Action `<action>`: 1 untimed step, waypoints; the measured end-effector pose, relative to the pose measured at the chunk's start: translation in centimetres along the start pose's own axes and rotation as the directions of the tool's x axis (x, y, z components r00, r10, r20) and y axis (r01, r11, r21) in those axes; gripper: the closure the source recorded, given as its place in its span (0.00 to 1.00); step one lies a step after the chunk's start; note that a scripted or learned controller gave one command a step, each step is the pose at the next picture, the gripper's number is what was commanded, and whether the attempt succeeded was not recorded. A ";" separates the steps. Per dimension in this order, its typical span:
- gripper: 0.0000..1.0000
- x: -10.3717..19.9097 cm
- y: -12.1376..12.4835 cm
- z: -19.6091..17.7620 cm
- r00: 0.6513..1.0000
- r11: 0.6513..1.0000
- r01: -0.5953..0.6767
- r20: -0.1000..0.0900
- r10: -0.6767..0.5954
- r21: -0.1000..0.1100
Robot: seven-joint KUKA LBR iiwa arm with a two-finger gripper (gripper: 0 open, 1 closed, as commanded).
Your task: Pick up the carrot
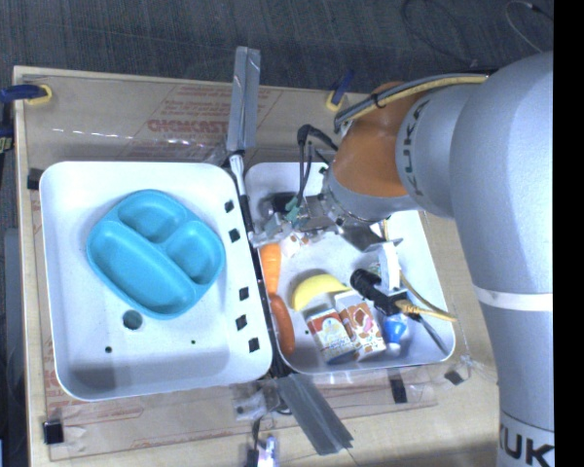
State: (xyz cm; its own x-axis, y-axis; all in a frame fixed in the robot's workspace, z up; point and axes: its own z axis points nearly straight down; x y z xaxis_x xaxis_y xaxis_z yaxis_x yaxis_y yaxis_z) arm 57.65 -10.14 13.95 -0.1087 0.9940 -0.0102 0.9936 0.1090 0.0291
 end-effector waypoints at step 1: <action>0.00 -1.2 2.7 -1.3 0.968 0.968 0.249 -0.015 -0.249 0.024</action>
State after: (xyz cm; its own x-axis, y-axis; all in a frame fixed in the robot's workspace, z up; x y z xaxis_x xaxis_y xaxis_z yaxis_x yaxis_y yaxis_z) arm 60.42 -10.98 15.39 -0.3532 0.9356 -0.0018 0.9356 0.3532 0.0020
